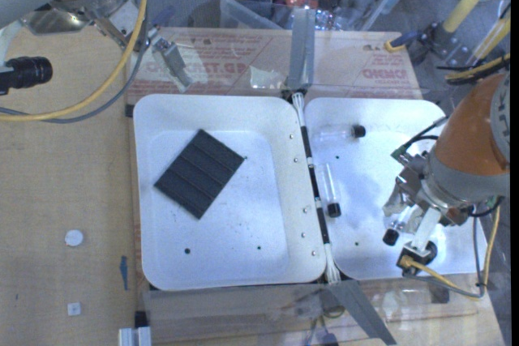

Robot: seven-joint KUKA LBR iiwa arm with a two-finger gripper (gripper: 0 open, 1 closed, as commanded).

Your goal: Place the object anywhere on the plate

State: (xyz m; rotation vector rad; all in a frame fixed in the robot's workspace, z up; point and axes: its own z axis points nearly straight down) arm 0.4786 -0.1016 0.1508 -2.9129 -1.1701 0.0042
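The gripper point(412, 228) hangs well right of the black slab point(199, 173), over the neighbouring bin point(365, 174); its grip cannot be told.

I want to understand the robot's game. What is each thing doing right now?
black ribbed plate, lying flat in the left bin, nothing on it.
upper clear tube, lying on its side in the right bin.
lower clear tube, lying along that bin's left wall.
gripper, over the right bin's right part, apart from both tubes.
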